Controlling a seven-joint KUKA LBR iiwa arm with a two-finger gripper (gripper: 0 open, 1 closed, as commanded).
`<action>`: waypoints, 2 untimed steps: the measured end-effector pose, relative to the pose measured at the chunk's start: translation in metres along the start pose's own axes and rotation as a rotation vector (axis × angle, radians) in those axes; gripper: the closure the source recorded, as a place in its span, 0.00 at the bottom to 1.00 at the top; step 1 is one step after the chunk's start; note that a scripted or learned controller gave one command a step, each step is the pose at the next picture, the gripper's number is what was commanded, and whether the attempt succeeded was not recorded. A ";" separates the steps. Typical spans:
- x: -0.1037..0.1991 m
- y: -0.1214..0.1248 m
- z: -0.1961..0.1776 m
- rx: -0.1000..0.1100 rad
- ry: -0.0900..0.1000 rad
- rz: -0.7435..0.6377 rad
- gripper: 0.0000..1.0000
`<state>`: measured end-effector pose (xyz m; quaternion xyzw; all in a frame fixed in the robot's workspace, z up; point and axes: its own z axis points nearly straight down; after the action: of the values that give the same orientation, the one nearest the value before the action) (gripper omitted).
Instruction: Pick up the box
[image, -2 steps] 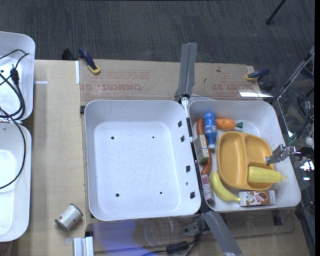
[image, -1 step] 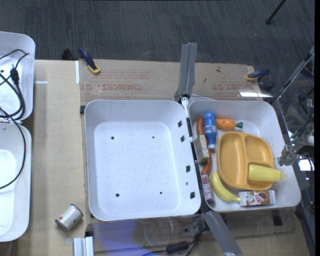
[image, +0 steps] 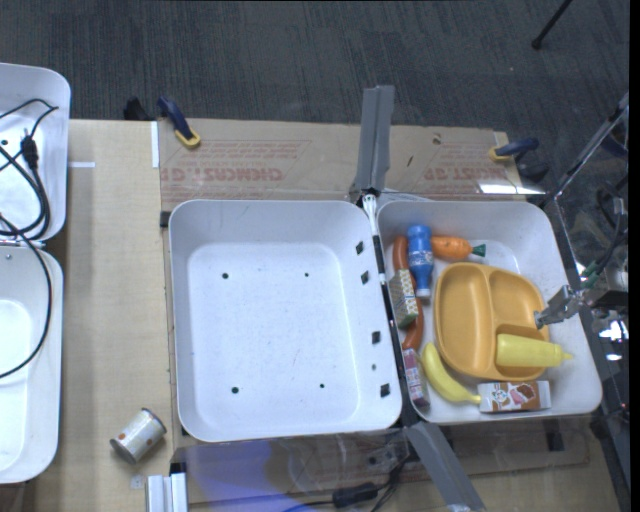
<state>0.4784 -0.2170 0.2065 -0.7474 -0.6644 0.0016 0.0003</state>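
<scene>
Box lying in the right bin, claw at its right rim.
The box (image: 514, 397) is resting at the front of the right bin (image: 537, 216), beside the banana (image: 446, 376) and below the yellow divided tray (image: 488, 318); whether the claw (image: 556, 308) is spread or pressed together, I cannot tell.

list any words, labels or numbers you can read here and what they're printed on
Red print on the brown cardboard sheet behind the white bins: mirrored or upside down, too blurred to quote.
Small orange-and-white carton box: picture label, text too small.
Blue bottle: label unreadable.
Brown patterned bar: unreadable.
Small metal can: label blurred.
</scene>
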 end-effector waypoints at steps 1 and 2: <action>0.082 -0.007 0.113 -0.013 -0.001 -0.105 0.00; 0.026 0.108 0.058 -0.007 -0.001 -0.235 0.00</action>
<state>0.5884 -0.2038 0.1486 -0.6641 -0.7476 -0.0002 -0.0023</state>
